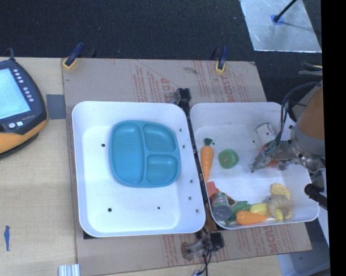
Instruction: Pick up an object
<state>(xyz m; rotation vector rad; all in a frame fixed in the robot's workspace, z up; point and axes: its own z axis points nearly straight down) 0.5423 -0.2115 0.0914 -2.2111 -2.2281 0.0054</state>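
We see the tool low in the right bin, near its right wall, with the grey arm reaching in from the right. Whether it is released or clenched we cannot tell; something reddish shows close beside it, too blurred to name. The nearest clear candidates are the green ball, just to the tool's left, and the carrot by the bin's left wall. A cluster of toy food crowds the near edge. To do this step well, we judge it best to choose an isolated piece such as the ball, center over it, and descend straight. The left bin holds a blue divided plate.
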